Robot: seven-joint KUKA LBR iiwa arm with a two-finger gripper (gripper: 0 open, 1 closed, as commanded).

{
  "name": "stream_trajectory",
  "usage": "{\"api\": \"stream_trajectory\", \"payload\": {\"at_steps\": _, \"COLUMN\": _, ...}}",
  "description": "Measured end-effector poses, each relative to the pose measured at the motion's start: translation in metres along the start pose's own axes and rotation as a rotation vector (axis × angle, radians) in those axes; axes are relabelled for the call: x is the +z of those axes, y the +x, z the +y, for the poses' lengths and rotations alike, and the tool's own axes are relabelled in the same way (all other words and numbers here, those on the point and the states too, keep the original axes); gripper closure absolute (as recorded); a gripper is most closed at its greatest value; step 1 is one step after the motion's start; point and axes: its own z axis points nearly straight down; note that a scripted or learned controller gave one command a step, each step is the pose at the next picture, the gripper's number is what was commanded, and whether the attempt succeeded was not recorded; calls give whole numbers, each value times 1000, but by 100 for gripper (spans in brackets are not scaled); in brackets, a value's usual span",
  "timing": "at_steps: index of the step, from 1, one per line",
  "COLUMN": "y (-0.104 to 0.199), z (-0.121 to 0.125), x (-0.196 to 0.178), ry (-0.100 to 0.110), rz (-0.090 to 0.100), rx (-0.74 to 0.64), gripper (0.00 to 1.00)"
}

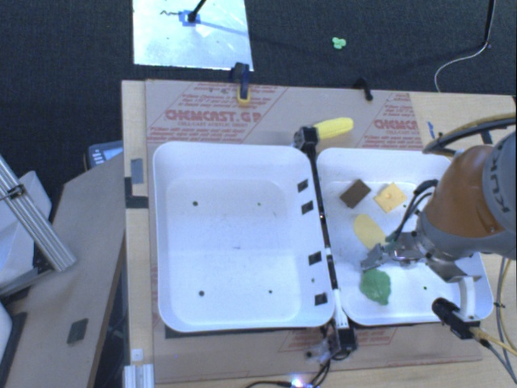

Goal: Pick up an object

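Several small objects lie in the right bin (347, 168): a brown block (355, 192), a yellow square piece (391, 198), a pale yellow oval piece (368, 231) and a green lump (376, 286). My gripper (381, 255) hangs low over this bin, between the oval piece and the green lump, just above the lump. The arm's orange band (468, 192) rises behind it to the right. Nothing shows between the fingers.
The left bin (161, 217) sits beside the right one, split by a divider with black clips (311, 208). A yellow-handled tool (327, 129) lies behind the bins on the cardboard. Cables run along the right side.
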Motion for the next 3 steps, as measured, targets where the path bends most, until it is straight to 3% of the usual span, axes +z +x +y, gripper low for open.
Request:
{"api": "stream_trajectory", "payload": {"at_steps": 1, "y": 37, "z": 67, "x": -1, "ry": -12, "rz": 0, "rx": -14, "gripper": 0}}
{"api": "stream_trajectory", "payload": {"at_steps": 2, "y": 34, "z": 64, "x": -12, "ry": -9, "rz": -1, "rx": -9, "gripper": 100}}
{"api": "stream_trajectory", "payload": {"at_steps": 3, "y": 11, "z": 75, "x": -392, "ry": -28, "rz": -6, "rx": -10, "gripper": 100}}
